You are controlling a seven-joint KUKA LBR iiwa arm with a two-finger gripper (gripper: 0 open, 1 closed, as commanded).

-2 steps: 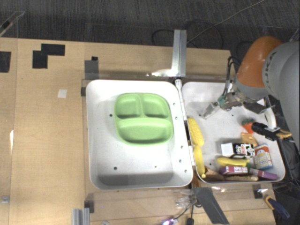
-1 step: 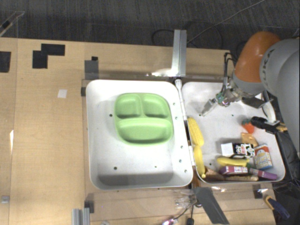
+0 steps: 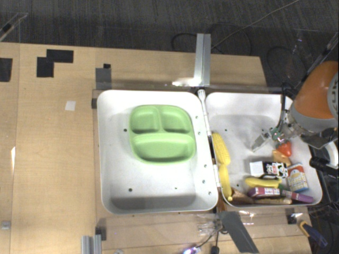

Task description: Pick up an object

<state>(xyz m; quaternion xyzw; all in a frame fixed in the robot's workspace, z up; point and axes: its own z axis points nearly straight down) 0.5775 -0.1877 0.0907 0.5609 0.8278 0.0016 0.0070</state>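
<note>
**Arm hanging over the right bin, toys crowded along the near wall**

Two white bins are sitting side by side on the wooden bench [image 3: 47, 157]. The left bin [image 3: 114, 189] is holding a green divided plate [image 3: 161, 133], lying flat toward its 12 o'clock half, with bare white floor showing at 6 o'clock.

The right bin [image 3: 238, 110] is carrying the clutter. A yellow corn cob [image 3: 220, 147] is lying along its 9 o'clock wall, with a yellow piece [image 3: 225, 180] just below it. At 6 o'clock a banana [image 3: 262, 183] is resting above a purple marker [image 3: 280, 193], a small black-and-white box [image 3: 270, 168] is sitting above them, and a small carton [image 3: 297, 179] is standing at 4 o'clock. An orange piece [image 3: 284, 150] is lying near 3 o'clock.

The arm [image 3: 317, 97] is reaching in at 3 o'clock, and the gripper [image 3: 271, 135] is pointing down over the bin floor, just beside the orange piece; nothing is showing between its fingers, which are looking spread apart.

Open floor is running across the right bin's 12 o'clock half and centre.
</note>
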